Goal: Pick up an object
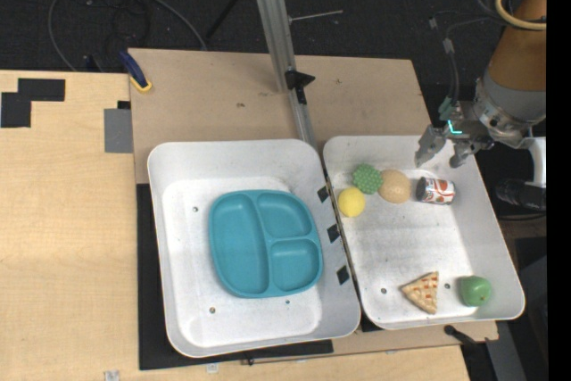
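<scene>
White right bin [500, 232] holds a can [435, 190], bun [394, 186], green ball [367, 177], lemon [351, 202], pizza slice [422, 291] and apple [475, 289]. Left bin [169, 192] holds a teal tray [266, 242]. The gripper [445, 149] hangs open, empty, just above the can.

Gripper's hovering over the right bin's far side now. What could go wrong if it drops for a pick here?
1. The gripper hangs just above the small can, which lies on its side and may roll away.
2. The tan ball touches the can, with the green piece and yellow ball alongside; a descent could scatter them.
</scene>
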You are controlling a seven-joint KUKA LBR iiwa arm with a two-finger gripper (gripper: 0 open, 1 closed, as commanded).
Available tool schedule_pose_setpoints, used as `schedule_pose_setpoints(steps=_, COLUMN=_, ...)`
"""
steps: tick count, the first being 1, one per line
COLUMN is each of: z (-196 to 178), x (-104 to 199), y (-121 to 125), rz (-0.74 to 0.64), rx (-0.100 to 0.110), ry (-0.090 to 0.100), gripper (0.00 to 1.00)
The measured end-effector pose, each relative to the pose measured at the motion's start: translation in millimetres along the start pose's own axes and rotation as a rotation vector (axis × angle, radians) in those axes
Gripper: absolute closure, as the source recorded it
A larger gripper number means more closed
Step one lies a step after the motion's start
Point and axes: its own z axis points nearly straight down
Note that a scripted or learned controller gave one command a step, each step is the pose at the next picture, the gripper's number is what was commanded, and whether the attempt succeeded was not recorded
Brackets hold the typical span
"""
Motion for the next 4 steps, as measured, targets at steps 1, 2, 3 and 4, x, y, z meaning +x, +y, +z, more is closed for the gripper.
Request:
schedule_pose_setpoints(steps=1, z=-2, x=0, y=1, rz=0.0, rx=-0.003, ry=-0.001, gripper=0.0)
schedule_pose_setpoints(steps=2, z=45, x=6, y=5, rz=-0.003, rx=0.002, ry=0.0, gripper=0.0)
schedule_pose_setpoints(steps=3, z=98, x=14, y=9, rz=-0.002, rx=0.003, ry=0.001, gripper=0.0)
schedule_pose_setpoints(steps=4, z=152, x=15, y=8, rz=-0.001, rx=0.004, ry=0.001, gripper=0.0)
